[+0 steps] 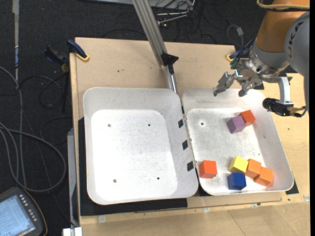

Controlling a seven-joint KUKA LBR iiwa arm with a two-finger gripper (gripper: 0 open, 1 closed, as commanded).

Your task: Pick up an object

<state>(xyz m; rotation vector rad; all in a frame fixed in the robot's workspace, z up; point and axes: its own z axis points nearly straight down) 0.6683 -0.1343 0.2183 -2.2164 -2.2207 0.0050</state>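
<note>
The claw (235, 85) hangs spread wide and empty over the far rim of the right shallow white plastic bin (275, 146), so I'd drop it straight onto the small purple foam cube (236, 124) just below, avoiding the touching orange cube (247, 117).

- The arm (283, 28) is cut off by the top and right picture edges.
- A tablet screen (17, 215) is cropped at the bottom-left corner.
- Behind the purple block (236, 124), an orange block (248, 116) is partly covered.
</note>
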